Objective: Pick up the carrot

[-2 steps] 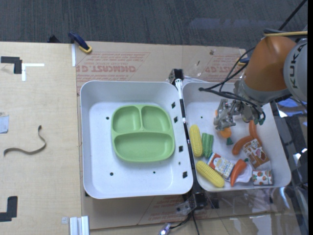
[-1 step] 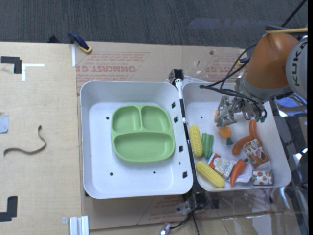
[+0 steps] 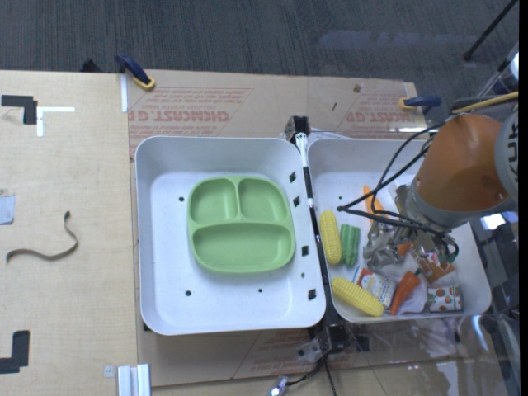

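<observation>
The carrot (image 3: 406, 290) is a small orange piece lying slantwise near the front of the right bin (image 3: 330, 163), between a printed packet and a small carton. My gripper (image 3: 386, 251) hangs low over the middle of that bin, just above and to the left of the carrot. The grey wrist and its orange band (image 3: 460, 170) hide part of the bin behind it. Nothing shows between the gripper and the carrot that tells of a hold.
The right bin also holds two corn cobs (image 3: 330, 236) (image 3: 356, 296), a green vegetable (image 3: 350, 244), a printed packet (image 3: 377, 285) and a small carton (image 3: 445, 298). A green divided plate (image 3: 242, 223) lies in the left bin (image 3: 148, 246). Cables trail around the wrist.
</observation>
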`<state>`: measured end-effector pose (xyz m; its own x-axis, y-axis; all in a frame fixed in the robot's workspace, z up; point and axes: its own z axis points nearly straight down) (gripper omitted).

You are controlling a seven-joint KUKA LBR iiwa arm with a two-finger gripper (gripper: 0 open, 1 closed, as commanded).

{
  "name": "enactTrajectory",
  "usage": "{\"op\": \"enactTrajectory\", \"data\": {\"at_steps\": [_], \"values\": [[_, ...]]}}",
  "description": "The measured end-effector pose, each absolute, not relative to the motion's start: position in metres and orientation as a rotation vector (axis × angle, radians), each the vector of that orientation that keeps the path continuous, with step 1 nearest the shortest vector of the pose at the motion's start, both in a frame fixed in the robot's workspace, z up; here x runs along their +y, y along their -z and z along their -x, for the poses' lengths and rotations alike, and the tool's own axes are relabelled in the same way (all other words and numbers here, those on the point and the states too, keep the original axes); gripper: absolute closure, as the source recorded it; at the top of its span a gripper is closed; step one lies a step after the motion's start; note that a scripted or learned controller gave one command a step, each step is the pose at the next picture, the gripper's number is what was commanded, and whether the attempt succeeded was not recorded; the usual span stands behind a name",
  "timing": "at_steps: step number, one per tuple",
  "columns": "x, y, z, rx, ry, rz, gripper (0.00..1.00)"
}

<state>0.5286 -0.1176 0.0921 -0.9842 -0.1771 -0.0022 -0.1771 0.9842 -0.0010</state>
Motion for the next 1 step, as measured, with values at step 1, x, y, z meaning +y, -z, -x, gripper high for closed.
{"op": "enactTrajectory", "data": {"at_steps": [1], "values": [[-0.0713, -0.1925, -0.5838, 3.112, 0.0, -0.389, 1.0]]}}
